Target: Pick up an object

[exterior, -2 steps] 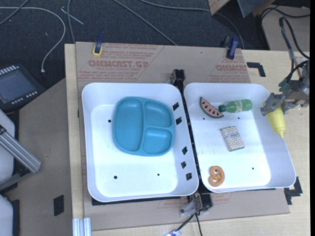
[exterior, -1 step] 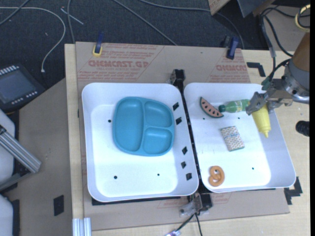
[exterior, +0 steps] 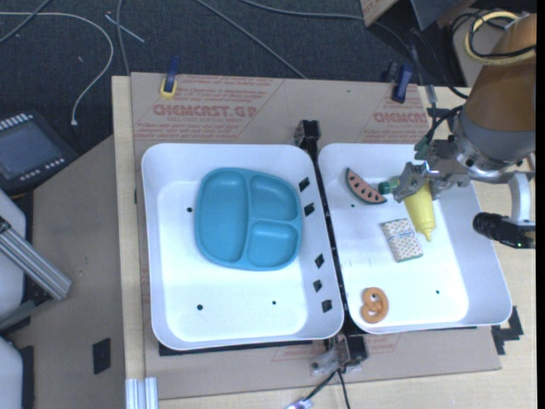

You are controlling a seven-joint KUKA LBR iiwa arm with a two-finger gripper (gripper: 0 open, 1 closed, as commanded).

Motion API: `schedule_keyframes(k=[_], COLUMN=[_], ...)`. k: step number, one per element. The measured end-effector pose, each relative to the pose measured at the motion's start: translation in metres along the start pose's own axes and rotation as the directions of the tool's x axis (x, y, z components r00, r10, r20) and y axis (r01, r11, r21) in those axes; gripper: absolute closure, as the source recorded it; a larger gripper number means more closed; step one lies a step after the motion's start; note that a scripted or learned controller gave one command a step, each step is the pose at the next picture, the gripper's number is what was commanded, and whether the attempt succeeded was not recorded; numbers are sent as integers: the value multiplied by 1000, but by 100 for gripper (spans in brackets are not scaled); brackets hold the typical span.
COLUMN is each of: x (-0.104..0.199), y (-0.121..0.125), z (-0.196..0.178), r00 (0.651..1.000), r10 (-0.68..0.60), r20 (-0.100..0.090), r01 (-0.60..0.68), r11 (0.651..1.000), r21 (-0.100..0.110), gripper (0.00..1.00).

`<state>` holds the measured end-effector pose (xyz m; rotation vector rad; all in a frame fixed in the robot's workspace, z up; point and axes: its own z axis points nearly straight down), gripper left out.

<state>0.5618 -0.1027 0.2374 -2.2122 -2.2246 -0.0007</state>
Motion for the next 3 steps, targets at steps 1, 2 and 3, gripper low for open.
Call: schedule_keyframes(k=[1, 2, 3], x=[52, 115, 170], y=[5, 6, 4], z=[12, 19, 27], r00=[1000, 1000, 1000], r10=[-1, -1, 0], r20=[0, 0, 1], r01=[1, 1, 0], r11=[1000, 1000, 1000], r21=[1, 1, 1], gripper=[100, 100, 100])
